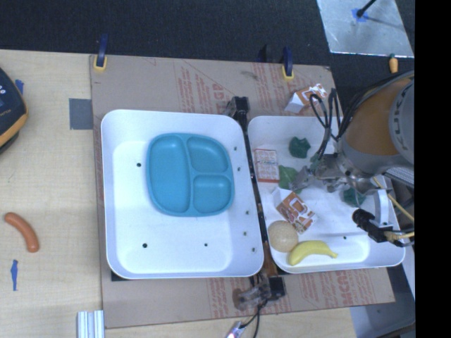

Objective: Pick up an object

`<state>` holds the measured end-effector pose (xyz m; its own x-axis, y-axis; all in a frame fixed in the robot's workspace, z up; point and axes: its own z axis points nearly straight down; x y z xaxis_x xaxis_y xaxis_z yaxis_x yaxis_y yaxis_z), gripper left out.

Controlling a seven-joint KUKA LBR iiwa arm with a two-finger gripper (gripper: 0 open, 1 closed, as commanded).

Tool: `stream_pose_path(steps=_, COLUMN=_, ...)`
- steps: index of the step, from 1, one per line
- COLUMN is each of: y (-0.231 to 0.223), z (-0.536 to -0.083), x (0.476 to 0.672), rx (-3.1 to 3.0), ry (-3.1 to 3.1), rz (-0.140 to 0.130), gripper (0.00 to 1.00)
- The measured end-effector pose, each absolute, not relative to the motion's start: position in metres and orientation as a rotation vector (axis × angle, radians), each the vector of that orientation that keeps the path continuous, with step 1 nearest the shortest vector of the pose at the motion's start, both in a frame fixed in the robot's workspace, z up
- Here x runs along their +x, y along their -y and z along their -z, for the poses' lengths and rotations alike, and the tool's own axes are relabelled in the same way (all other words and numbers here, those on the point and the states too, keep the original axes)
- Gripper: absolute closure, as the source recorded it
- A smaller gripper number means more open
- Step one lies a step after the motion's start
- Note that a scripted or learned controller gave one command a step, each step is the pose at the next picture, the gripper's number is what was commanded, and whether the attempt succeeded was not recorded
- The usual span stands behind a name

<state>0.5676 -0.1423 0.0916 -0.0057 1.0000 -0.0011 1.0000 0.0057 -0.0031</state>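
Seen from above, the grey arm with its orange band (373,122) reaches in from the right, bent low over the right bin (366,258). Its end effector (325,174) sits among small objects; whether it is clenched or released cannot be told. A banana (311,251) lies by the front rim. A blue divided plate (189,174) rests in the left bin (123,210).
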Motion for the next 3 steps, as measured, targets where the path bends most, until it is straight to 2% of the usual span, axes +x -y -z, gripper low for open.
stream_pose_path(steps=1, y=0.150, z=-0.092, x=0.650, rx=-2.217, ry=2.224, rz=-0.001, gripper=0.00)
stream_pose_path(steps=2, y=0.149, z=-0.092, x=0.656, rx=-2.217, ry=2.226, rz=-0.001, gripper=0.00)
stream_pose_path(steps=3, y=0.150, z=-0.103, x=0.657, rx=-2.213, ry=2.230, rz=-0.003, gripper=1.00)
